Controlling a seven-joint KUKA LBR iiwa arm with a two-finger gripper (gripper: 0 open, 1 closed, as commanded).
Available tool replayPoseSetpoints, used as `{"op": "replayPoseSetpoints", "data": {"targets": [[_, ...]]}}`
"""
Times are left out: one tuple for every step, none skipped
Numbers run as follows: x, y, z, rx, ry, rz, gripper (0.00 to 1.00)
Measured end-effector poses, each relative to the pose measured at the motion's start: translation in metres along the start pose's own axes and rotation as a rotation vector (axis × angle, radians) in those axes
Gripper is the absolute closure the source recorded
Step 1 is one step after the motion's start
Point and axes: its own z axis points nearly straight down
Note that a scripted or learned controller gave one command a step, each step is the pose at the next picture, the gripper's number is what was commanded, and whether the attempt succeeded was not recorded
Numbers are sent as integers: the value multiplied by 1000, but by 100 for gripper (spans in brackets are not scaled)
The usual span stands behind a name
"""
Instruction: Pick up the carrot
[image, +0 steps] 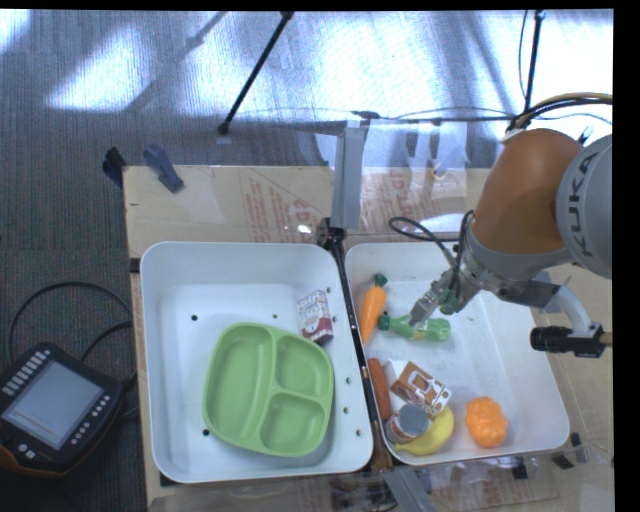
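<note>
From my remote station I see 2 white bins side by side on the table. The arm enters from the right of the camera view, and its end effector sits low over the upper middle of the right bin.

The carrot lies in the right bin close to its left wall, orange body running downward, green top pointing away from me. It rests on the bin floor, just left of the end effector and not between the fingers.

A green toy item lies directly below the end effector tip, touching or nearly touching it. I cannot tell from this angle whether the fingers are spread or closed, nor whether they grip anything.

Other contents of the right bin:
- A sausage-shaped red-brown item along the left wall, below the carrot.
- A small orange-and-white carton near the centre.
- A can at the lower edge, beside a yellow banana.
- An orange fruit in the lower right area.

The left bin holds a green 3-compartment plate and a small red-and-white packet just above the plate's upper right corner.

A handheld control pendant rests on the floor at the left.
</note>
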Motion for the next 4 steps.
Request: {"op": "replayPoseSetpoints", "data": {"targets": [[0,0,0,0,0,1,0],[-17,41,6,-3,-4,-333,0],[-17,41,6,-3,-4,-332,0],[-32,25,87,-2,-2,-472,0]]}}
